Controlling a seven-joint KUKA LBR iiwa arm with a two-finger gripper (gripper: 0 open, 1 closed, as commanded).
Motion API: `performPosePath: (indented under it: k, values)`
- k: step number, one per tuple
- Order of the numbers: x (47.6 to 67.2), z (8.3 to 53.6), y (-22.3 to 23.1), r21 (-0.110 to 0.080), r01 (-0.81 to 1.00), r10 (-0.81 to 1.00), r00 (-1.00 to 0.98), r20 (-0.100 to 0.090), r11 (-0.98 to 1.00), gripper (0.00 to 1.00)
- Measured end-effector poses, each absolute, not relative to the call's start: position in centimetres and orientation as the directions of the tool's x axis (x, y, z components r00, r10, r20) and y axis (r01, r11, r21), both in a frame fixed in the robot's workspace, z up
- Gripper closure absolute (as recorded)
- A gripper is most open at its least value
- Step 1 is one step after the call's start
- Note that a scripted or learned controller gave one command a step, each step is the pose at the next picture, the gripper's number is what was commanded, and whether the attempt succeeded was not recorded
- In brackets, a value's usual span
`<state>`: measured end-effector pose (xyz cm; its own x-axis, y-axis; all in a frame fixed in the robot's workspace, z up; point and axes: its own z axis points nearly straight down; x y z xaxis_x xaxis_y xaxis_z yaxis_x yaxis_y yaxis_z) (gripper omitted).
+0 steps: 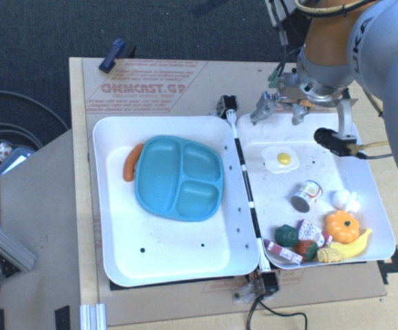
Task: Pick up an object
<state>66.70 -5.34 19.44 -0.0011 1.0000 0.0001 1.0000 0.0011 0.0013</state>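
Observation:
My gripper hangs above the far edge of the right bin, its two grey fingers apart with nothing between them. Below it lies a fried egg toy. Nearer the front are a small can on its side, a white round object, an orange pumpkin, a banana, a corn cob, a green vegetable and a red-and-white packet.
The left bin holds a blue divided plate with an orange hot dog at its left edge. A black clamp sits between the bins at the far side. A blue clip lies at the board's far left corner.

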Motion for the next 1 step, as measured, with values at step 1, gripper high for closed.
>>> performPosePath:
  k: [1]
  values:
    - [65.76, 9.44, -11.56, -0.003, 1.000, 1.000, 0.001, 0.000, -0.001, 0.00]
